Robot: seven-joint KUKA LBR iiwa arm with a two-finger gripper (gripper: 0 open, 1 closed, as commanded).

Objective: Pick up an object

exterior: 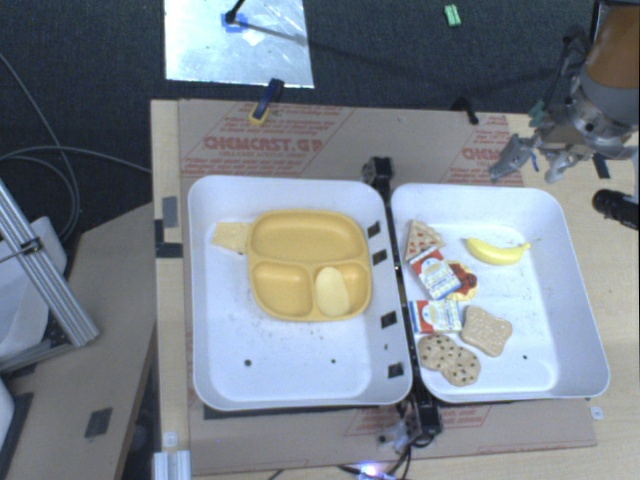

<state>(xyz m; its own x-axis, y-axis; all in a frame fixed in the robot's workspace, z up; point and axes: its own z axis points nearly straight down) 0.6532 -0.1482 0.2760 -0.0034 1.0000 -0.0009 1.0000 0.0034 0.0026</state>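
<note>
We see the tool (535,158) spread and holding nothing, above the right bin's (560,368) far rim; the banana (496,251) lies just inside, nearer us, its long axis running left-right.

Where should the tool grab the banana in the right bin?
Grip the banana across its thick middle, coming straight down from above. It lies flat on the bin floor, long axis running left-right, with bare floor on both long sides, so the fingers should probably close front-to-back.
</note>
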